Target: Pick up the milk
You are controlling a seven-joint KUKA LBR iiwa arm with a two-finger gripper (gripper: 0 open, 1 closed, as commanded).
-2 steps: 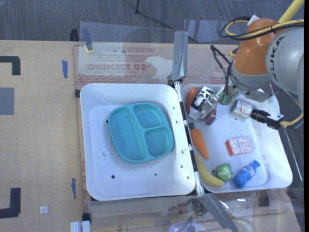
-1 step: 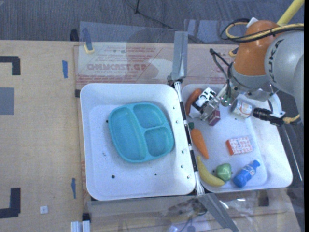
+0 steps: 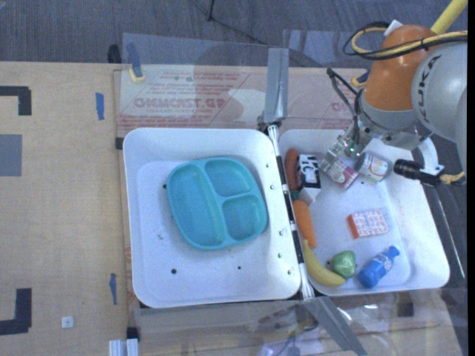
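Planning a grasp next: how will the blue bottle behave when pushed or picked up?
The blue bottle lies on its side in the right bin, so a nudge would probably roll it. It looks like smooth plastic, likely slippery. It sits close to the green thing, which might block it.

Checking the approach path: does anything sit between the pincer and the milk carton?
Nothing visible does. The pincer is just right of the milk carton; a red sausage lies on the carton's other side, left.

On my grey arm housing (image 3: 445,95) I read "KU", cropped. Red print on the clear panel (image 3: 182,99) behind my bins is illegible.
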